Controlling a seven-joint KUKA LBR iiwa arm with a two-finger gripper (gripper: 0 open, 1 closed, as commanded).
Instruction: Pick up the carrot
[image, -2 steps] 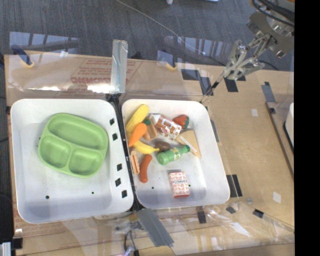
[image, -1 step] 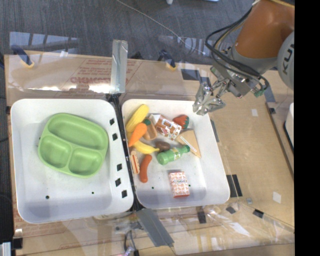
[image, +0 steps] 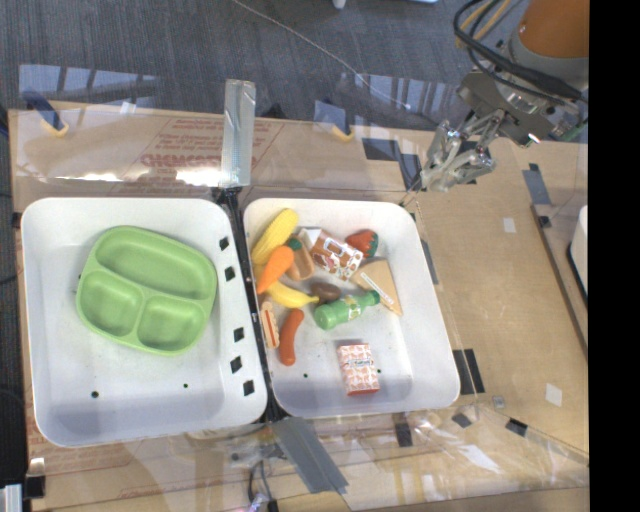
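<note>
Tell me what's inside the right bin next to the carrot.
Beside the carrot in the right bin: corn, banana, green bottle. What lies under them is hidden.

- At twelve o'clock I see dark grey carpet floor (image: 150, 35).
- The brown surface (image: 500, 300), taped with glossy film, spans three to nine.

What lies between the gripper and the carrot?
In the camera view, between the gripper and the carrot lie the right bin's rim, a strawberry and a snack packet.
</note>
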